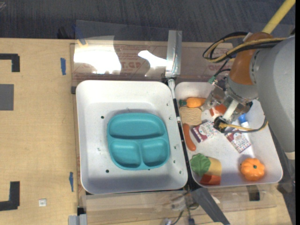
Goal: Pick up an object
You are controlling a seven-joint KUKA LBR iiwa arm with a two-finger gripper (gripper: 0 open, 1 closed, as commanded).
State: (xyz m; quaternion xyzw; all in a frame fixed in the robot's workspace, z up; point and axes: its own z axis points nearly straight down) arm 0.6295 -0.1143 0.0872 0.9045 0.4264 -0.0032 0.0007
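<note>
The right bin (272, 146) holds several toy foods. An orange carrot-like piece (195, 102) lies at the back left, with a tan bread slice (189, 115) just in front of it. An orange sausage (189, 137) lies along the left wall beside a purple and white packet (204, 131). A second packet (239, 141) lies in the middle. A small pumpkin (252, 168) sits at the front right. A green leafy piece (200, 164) rests on a yellow and red block (213, 170). My gripper (221, 108) hangs low over the back of this bin, above a red piece (219, 110) and beside a blue item (243, 121).
The left bin (89, 125) holds a teal divided plate (138, 140). A clear plastic sheet (122, 60) and a metal post (174, 53) stand behind the bins. The grey arm (279, 78) covers the right bin's back right corner.
</note>
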